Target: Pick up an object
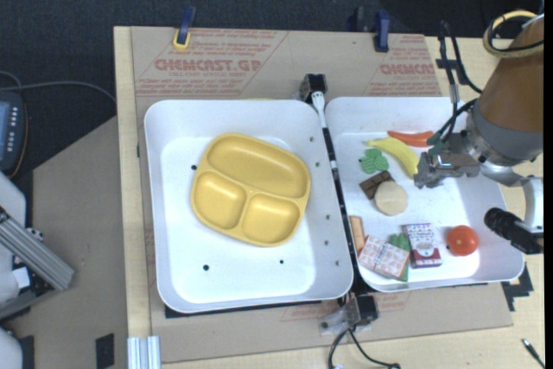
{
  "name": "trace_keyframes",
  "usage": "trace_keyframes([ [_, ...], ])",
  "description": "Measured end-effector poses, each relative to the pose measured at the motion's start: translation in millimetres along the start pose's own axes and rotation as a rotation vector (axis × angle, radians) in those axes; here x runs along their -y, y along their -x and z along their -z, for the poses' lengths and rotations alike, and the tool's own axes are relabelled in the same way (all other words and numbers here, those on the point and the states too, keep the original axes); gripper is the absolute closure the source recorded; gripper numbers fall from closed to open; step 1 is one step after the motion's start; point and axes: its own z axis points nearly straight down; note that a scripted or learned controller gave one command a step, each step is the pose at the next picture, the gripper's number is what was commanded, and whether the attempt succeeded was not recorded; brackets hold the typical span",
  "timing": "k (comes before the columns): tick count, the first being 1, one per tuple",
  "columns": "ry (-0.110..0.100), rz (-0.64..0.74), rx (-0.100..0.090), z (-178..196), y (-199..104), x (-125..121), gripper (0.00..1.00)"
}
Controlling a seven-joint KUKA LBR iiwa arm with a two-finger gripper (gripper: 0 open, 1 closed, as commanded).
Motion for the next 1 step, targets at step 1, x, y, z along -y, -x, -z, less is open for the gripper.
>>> trace_keyframes([
  [1,-0.003,0.000,-0.001,21.1,0.0,-1.2,1.00],
])
